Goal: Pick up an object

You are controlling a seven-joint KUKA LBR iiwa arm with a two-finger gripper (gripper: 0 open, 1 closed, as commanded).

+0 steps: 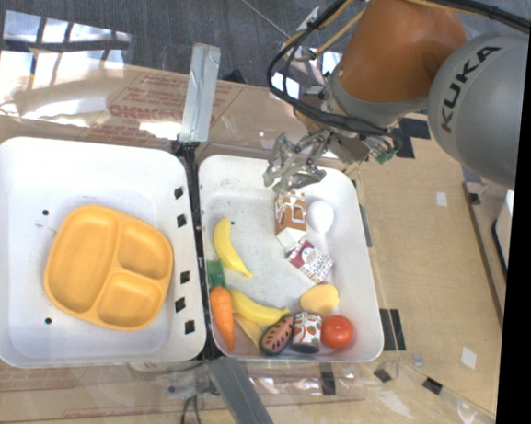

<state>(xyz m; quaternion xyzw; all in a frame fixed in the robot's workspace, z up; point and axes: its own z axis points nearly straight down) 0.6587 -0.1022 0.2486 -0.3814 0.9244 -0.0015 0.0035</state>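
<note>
Above the right bin [365, 261], the gripper [292, 170] is seen with fingers spread, nothing held (no pick made yet); a small carton [290, 211] lies just beneath, still to be grasped.

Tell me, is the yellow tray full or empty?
Empty. The yellow tray in the left bin shows three bare compartments.

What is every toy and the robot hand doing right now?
gripper: above the right bin's far edge, holding nothing
yellow tray: flat in the left bin
upper banana: lying alone mid-bin
carrot: lying by the near wall
tomato: resting in the near corner
small carton: tilted beside the white egg
</note>
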